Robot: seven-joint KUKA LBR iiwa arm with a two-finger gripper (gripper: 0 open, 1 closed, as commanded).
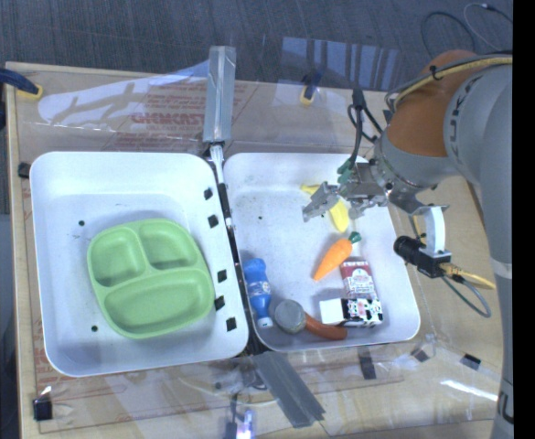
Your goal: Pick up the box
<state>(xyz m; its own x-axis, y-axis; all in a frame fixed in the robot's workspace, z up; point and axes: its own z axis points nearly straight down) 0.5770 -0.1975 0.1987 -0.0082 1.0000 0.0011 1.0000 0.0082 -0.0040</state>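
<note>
Camera view puts your box [358, 293] at the near right of the right bin [249, 176], long axis running far to near; your jaws [338, 197] hover farther back, over something yellow [338, 214], spread unclear, carrot [332, 258] between.

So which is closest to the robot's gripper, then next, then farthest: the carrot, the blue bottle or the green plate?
Measured from the gripper, in the camera view:
1. Carrot, just below it in the right bin.
2. Blue bottle, at the right bin's left wall.
3. Green plate, over in the left bin.
</note>
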